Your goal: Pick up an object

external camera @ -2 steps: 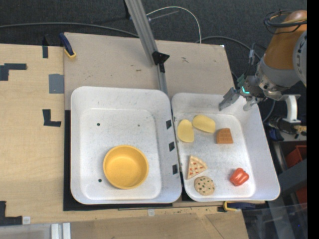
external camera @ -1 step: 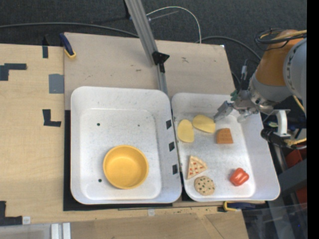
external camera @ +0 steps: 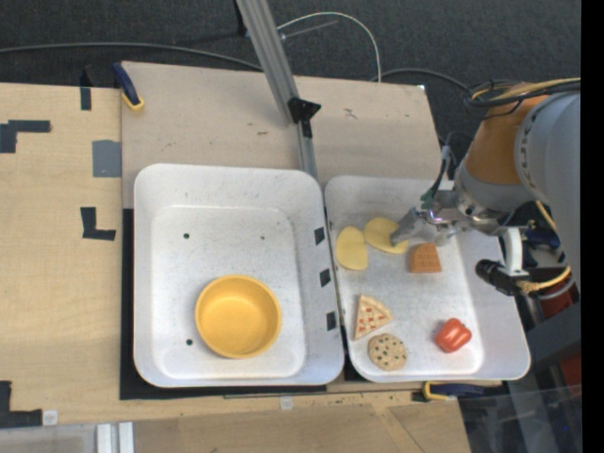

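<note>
**Toy food in the right bin**

Toy pieces lie in the right bin point(external camera: 491, 361): two yellow chips point(external camera: 352, 248) at 10 o'clock, orange cracker point(external camera: 425, 259) centre, pizza slice point(external camera: 371, 316), cookie point(external camera: 387, 352), red pepper point(external camera: 453, 335) toward 5. Gripper point(external camera: 411, 231) sits low by the chips; its spread is unreadable. Left bin point(external camera: 160, 196) holds a yellow bowl point(external camera: 238, 316). Pale wooden bench point(external camera: 57, 281), dark carpet point(external camera: 425, 17) at 12.

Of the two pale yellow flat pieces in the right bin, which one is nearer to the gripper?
The upper-right yellow piece, just beside the gripper. The other yellow piece lies farther left, near the bin's left wall.
</note>
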Tool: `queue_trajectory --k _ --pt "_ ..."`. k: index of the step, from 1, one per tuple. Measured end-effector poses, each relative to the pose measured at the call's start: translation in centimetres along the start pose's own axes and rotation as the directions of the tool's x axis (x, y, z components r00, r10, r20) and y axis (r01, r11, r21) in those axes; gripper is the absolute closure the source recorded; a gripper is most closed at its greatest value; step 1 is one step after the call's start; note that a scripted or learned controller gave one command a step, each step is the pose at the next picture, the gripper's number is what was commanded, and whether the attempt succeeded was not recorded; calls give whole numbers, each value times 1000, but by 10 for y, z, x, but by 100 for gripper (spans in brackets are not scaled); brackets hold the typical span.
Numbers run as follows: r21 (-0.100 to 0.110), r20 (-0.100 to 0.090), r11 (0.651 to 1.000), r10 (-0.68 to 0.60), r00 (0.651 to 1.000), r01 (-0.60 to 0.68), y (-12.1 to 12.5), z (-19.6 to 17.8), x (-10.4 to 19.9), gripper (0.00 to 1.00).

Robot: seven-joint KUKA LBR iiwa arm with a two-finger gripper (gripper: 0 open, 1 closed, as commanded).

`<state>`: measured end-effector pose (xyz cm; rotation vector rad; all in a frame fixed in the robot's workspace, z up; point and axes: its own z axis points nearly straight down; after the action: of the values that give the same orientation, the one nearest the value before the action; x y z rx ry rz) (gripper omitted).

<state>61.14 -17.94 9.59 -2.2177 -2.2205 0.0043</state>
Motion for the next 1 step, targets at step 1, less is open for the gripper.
queue_trajectory --k 1 --pt "-2 1 1000 -2 1000 2 1 -12 0 100"
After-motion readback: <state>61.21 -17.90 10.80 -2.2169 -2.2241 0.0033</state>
